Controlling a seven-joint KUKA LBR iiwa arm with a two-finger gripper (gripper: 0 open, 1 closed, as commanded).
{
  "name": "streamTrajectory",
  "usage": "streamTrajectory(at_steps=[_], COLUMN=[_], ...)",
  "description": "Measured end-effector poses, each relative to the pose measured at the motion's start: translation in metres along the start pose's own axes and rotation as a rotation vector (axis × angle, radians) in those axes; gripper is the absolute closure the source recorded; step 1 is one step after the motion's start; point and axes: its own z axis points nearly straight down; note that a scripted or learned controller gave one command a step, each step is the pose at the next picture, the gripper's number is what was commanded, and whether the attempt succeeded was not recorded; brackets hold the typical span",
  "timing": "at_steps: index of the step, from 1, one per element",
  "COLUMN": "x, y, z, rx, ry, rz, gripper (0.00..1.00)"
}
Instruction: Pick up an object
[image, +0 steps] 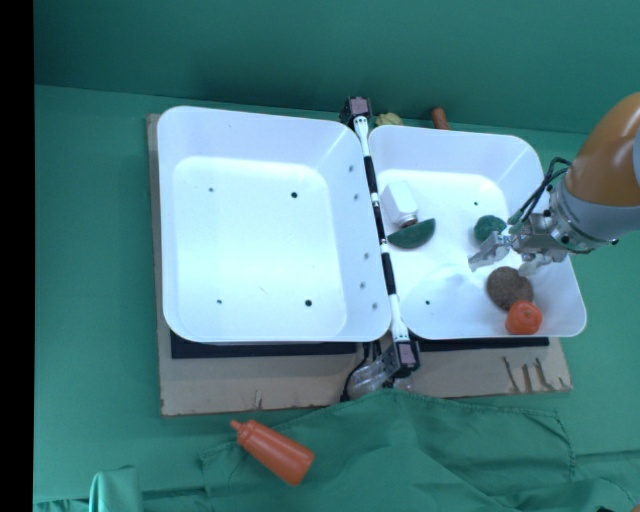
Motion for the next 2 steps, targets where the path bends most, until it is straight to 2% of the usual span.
streamTrajectory(at_steps=[1,2], x=[-0.0014,-0.0009], y=[-0.0382,-0.0416], z=[0.0188,0.0184], rx=[-0.014,-0.015], ry=[-0.004,-0.005], rz=[0.001,-0.001], gripper=[0.00,0.00])
